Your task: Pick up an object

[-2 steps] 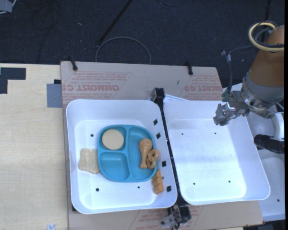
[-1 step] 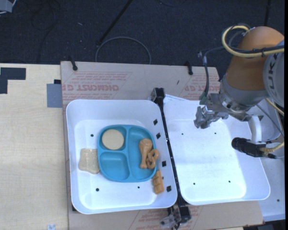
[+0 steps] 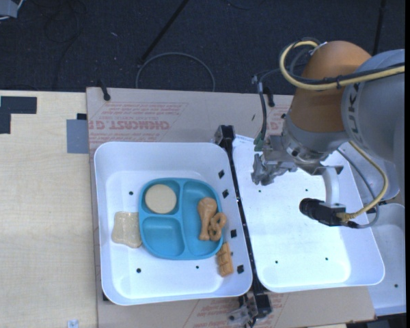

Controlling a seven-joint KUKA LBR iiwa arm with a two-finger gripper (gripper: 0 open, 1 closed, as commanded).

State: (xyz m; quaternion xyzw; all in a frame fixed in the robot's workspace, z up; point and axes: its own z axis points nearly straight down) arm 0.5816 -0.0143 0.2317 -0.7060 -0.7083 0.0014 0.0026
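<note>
Two shallow white bins side by side on the counter [image 3: 34, 203], divided by a black strip. In the left bin [image 3: 116, 169], a blue sectioned tray [image 3: 169, 241]. In the tray's upper-left compartment, a round pale disc [image 3: 160, 198]. In its right compartment, a tan bone-shaped toy [image 3: 206, 214] touching a pretzel-shaped piece [image 3: 218, 225]. Just left of the tray on the bin floor, a beige bread-slice shape [image 3: 126, 229], touching the tray's edge. At the tray's lower-right corner, against the divider, a small brown ridged piece [image 3: 224, 260].

Over the right bin [image 3: 294, 251], near its upper-left corner, the pincer [image 3: 263, 175], hanging from the grey arm with its orange band. Nothing visibly between its tips; apart or together, cannot tell from this slant. All objects well apart from it, across the divider.
</note>
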